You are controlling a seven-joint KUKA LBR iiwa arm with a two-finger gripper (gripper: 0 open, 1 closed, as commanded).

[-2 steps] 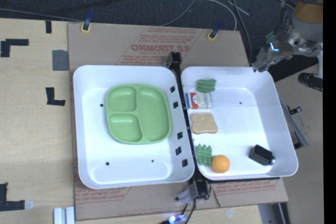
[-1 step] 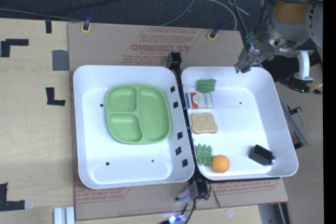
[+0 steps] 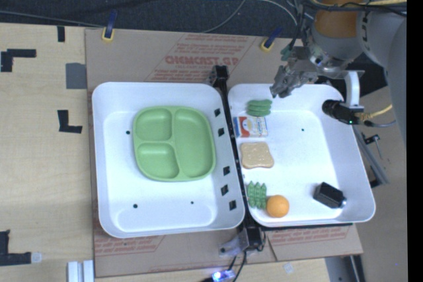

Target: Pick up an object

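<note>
The right bin [image 3: 344,142] holds several objects along its left side: a green ridged item [image 3: 259,107] at the top, a small red, white and blue carton [image 3: 252,127] below it, a tan slice of toast [image 3: 256,156], a green leafy piece [image 3: 256,193] and an orange ball [image 3: 277,206]. A black block [image 3: 328,195] lies near the bin's lower right corner. My gripper [image 3: 283,88] hangs over the bin's upper left part, just up and right of the green ridged item, with nothing visibly held.
The left bin [image 3: 112,162] carries a light green divided plate [image 3: 174,143]. Black clips line the seam between the bins [image 3: 228,162]. Cables run across the dark backdrop behind the bench, and the arm [image 3: 350,3] fills the upper right.
</note>
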